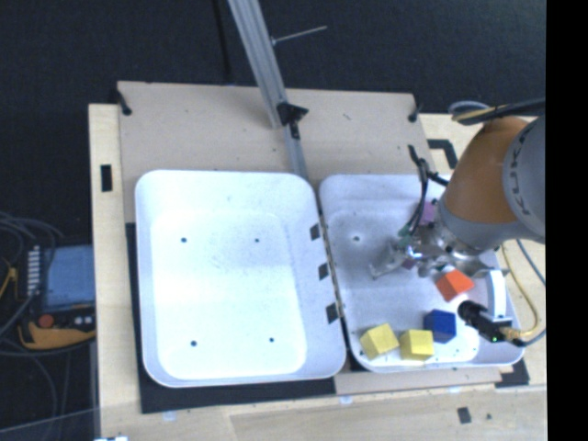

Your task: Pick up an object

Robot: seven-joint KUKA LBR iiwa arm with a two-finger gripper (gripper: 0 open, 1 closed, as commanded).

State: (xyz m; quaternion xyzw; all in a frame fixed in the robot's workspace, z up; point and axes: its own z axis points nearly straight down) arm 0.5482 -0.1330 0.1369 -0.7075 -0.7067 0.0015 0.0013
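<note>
Down in the right bin (367,200), the arm (491,182) is reaching in from the right, its fingers (393,260) hanging low over the bin's middle; how far apart they are standing cannot be told, and nothing is showing between them. Just beside the wrist an orange block (453,285) is lying. A blue block (441,324) and two yellow blocks (378,341) (417,344) are sitting along the near wall. The left bin (220,274) is lying alongside on the table (184,118).
</note>
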